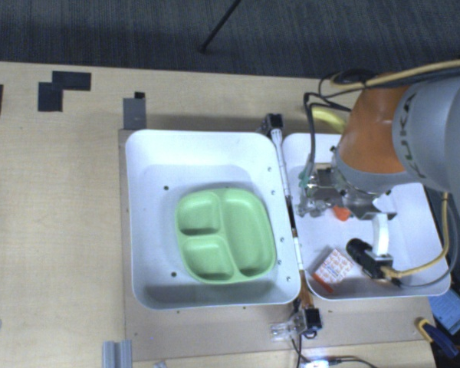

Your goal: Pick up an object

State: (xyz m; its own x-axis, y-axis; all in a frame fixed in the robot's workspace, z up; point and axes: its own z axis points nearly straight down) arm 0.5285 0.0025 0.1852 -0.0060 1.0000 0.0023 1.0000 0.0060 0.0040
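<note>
My gripper (316, 196) hangs low over the left part of the right bin (414, 228), close to the wall shared with the other bin. A small orange object (341, 214) lies just to its right, partly under the wrist. A small box with a red and white pattern (333, 267) rests near the right bin's front left corner, apart from the gripper. The grey arm with its orange band (372, 140) covers much of the bin's far half.
The left bin (149, 205) holds a green divided plate (225, 233) at its middle. A raised wall (285, 198) separates the two bins. Dark blocks (61, 90) lie on the bench at the far left.
</note>
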